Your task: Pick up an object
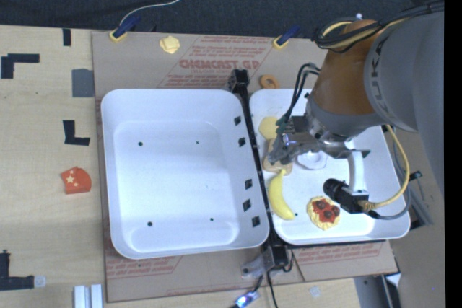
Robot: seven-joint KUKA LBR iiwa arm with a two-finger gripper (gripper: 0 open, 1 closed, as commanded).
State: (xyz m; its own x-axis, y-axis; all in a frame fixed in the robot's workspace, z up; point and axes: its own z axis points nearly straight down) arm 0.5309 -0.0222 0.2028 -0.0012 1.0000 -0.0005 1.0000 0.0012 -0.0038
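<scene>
In the right bin point(390, 227) lie a yellow banana point(280, 200), a pizza slice toy point(324, 213) near the front, and a pale yellow round piece point(268, 128) by the divider. A tan piece point(276, 164) rests just above the banana. My gripper point(283, 148) hangs low over the bin's left side, right above the tan piece and beside the yellow round piece. The wrist hides much of the bin's middle.
The left bin point(130, 112) sits next to it, split off by a black-clipped divider point(249, 155). Outside the bins lie a small ring point(268, 81), a yellow scrap point(170, 45) on the cardboard and a red toy point(76, 180) on the bench at left.
</scene>
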